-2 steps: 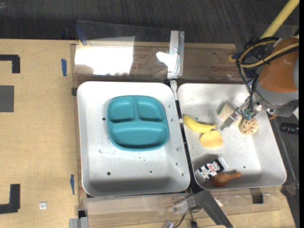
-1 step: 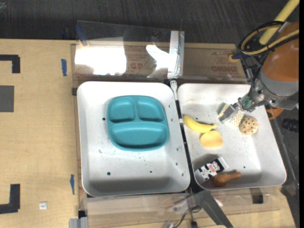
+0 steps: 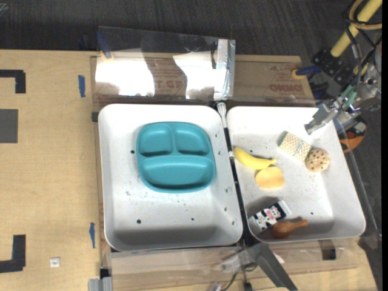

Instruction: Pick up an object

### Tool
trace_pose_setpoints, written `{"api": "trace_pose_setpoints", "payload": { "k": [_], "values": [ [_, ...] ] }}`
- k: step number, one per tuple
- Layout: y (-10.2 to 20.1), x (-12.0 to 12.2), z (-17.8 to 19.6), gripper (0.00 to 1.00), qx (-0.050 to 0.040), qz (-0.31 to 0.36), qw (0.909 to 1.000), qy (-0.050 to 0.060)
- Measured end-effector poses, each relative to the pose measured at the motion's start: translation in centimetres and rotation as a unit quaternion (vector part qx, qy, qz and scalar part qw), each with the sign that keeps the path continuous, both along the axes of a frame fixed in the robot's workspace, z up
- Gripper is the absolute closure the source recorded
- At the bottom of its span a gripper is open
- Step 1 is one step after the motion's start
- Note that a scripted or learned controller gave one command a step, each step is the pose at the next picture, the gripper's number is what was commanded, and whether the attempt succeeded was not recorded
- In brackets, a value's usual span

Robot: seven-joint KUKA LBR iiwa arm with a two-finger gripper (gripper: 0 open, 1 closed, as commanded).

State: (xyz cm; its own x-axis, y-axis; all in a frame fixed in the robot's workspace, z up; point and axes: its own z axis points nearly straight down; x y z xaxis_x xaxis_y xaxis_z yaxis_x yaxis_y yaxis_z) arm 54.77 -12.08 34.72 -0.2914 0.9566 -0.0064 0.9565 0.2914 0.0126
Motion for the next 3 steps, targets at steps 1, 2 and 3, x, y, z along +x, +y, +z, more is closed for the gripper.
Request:
{"api": "trace_pose_setpoints", "payload": {
  "k": [1,2,3],
  "values": [
    [2.5,-0.1,-15.0,0.0,0.0018,0.054,0.9985,0.011],
    [2.4,0.1,-14.6,0.0,0.0009,0.053,0.9985,0.006],
    [1.9,-1.5,-25.9,0.0,-0.0004,0.073,0.9973,0.003]
  ]
}}
